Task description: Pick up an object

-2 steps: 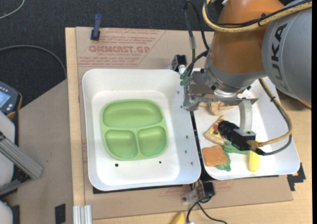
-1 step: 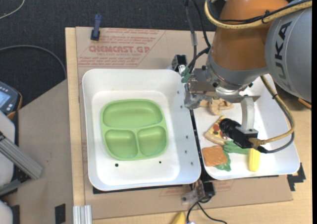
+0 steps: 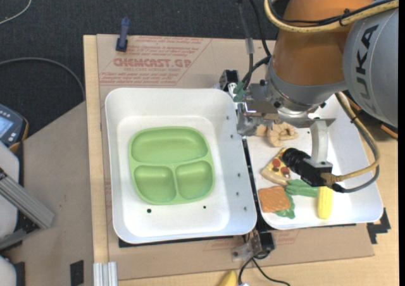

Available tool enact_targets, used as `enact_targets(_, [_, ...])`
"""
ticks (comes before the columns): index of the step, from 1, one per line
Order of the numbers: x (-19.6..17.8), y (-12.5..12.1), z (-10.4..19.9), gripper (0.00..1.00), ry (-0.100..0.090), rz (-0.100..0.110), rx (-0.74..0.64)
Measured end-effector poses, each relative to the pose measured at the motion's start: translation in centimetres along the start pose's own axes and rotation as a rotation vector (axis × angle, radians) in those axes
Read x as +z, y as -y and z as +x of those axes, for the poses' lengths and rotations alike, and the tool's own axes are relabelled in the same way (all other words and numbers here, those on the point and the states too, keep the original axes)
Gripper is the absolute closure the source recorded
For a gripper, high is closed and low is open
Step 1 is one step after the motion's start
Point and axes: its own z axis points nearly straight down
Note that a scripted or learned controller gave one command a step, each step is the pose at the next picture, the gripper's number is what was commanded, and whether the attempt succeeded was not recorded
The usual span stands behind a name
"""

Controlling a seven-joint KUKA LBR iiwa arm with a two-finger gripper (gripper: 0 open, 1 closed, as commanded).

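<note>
The right bin [image 3: 364, 152] holds several toy foods. A tan lumpy piece [image 3: 282, 133] lies near its back left. In front of it are a pizza slice [image 3: 274, 169], an orange piece [image 3: 273, 198] on a green leaf, a green stalk [image 3: 304, 188] and a yellow corn cob [image 3: 324, 202]. The arm's wide orange and grey wrist hangs over the back of this bin. My gripper [image 3: 269, 121] sits under it, directly beside the tan piece, and the wrist hides most of it.
The left bin [image 3: 120, 152] holds a green divided plate [image 3: 171, 164]. Both bins rest on a cardboard sheet [image 3: 158, 57] with a blue clip [image 3: 123, 35] at its back edge. Cables loop around the wrist.
</note>
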Motion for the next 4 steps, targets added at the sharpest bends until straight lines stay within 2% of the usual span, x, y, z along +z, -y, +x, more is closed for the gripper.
enact_targets(1, [-12.2, 3.4, 8.8, 1.00, -0.008, -0.009, -0.013])
enact_targets(2, [-12.5, 3.3, 8.3, 1.00, 0.000, 0.001, -0.004])
enact_targets(3, [17.0, 2.6, 14.5, 1.00, 0.006, 0.022, -0.002])
enact_targets(4, [22.3, -4.4, 14.6, 1.00, -0.004, -0.009, 0.000])
